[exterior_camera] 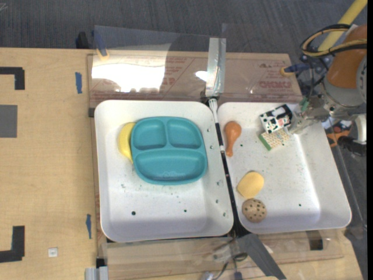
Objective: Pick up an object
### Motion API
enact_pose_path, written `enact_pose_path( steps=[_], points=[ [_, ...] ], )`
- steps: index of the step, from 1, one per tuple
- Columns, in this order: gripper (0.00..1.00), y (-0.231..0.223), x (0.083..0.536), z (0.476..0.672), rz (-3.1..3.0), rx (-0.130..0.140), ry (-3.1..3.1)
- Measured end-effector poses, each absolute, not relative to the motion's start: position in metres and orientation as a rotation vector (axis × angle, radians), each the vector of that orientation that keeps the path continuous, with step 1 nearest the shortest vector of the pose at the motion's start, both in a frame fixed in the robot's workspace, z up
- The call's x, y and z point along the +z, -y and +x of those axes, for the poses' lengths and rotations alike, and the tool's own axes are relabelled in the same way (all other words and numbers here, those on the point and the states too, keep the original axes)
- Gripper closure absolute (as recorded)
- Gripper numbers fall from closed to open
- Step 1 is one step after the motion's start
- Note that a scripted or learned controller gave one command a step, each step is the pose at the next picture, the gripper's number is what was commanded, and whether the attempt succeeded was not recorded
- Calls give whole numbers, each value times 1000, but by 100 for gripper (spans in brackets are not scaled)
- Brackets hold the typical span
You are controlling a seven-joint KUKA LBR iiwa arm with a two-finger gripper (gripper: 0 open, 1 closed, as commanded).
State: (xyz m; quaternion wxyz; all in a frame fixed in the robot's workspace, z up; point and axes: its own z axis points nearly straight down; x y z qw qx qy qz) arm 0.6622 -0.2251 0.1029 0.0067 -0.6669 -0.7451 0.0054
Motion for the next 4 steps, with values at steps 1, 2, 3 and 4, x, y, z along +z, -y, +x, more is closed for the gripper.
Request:
enact_pose_path(
  steps=[1, 2, 3, 4],
  points=[
    [0, 214, 104, 666, -2068, -1, 2331],
    [0, 171, 96, 627, -2449, -22, 1995],
    [0, 165, 95, 635, -2472, -15, 1961],
    [0, 165, 96, 651, -2035, -14, 2423]
  ],
)
